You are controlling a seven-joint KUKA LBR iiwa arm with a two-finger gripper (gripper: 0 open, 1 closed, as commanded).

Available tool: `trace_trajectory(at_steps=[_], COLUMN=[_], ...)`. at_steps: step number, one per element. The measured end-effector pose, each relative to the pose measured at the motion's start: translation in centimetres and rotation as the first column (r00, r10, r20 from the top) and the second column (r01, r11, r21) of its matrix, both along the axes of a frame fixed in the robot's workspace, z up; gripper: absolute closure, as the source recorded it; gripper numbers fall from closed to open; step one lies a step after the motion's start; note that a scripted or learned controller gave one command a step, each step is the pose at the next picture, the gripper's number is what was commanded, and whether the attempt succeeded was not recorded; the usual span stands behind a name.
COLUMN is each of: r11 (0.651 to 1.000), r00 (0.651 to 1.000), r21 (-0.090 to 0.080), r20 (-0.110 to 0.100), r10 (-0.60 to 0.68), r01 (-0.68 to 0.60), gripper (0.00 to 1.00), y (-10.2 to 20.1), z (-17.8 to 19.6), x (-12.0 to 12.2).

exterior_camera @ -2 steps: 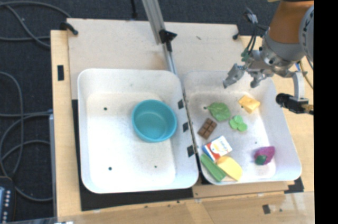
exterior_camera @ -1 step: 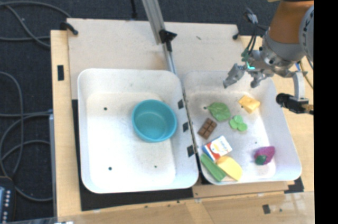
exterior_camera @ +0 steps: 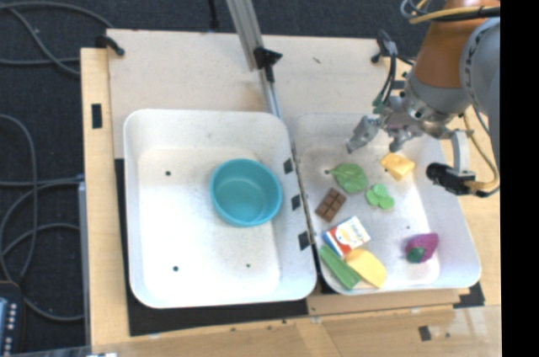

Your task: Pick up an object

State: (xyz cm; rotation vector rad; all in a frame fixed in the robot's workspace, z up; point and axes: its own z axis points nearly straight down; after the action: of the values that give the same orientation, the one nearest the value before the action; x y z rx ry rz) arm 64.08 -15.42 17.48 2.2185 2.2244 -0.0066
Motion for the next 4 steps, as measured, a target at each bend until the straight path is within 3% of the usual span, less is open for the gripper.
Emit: trace_trajectory(at_steps=[2,3,4], r11=[1.0,1.0,1.0], r00=[1.0,1.0,1.0], r21=[0.0,0.0,0.002], r20=[0.001,0.007,0.011], r10=[-0.002,-0.001,-0.004], r01=[0.002,0.001,0.004], gripper=[0.0,1.0,1.0], y=[-0.1,-0.2,-0.6], z=[-7.5,-6.2,0.3], x=[0.1,0.3,0.2])
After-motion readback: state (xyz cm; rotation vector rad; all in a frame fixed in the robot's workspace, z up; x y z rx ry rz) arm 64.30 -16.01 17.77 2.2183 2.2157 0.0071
